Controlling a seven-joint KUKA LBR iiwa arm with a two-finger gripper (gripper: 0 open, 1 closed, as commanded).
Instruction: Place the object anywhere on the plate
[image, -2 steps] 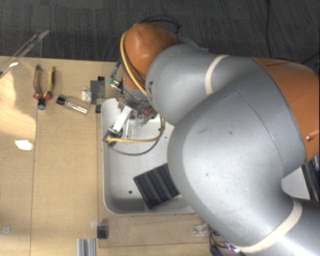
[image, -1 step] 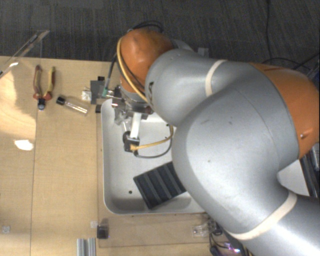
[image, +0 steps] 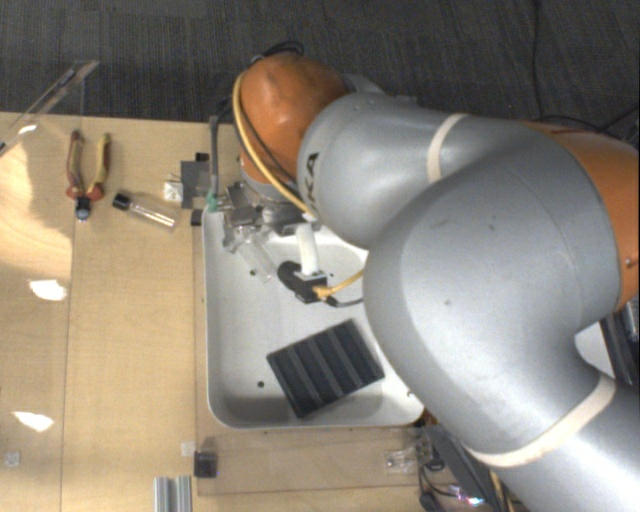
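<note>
Hovering pincer (image: 243, 237) above white bin (image: 230, 400), near black ridged object (image: 325, 367)

The bench (image: 120, 340) is made of light brown wood, and a thin line runs down it near the left side. 1 white bin (image: 215, 330) sits on the bench, with rounded corners and low walls. To the left of the bin, near the top of the bench, lie pliers (image: 87, 170) with red and yellow handles. Just beside them lies a small clear tube (image: 145, 210) with a black cap. A small black block (image: 206, 463) sits on the wood below the bin's lower left corner, and a ridged silver piece (image: 172, 493) lies near it at the bottom edge.
</note>
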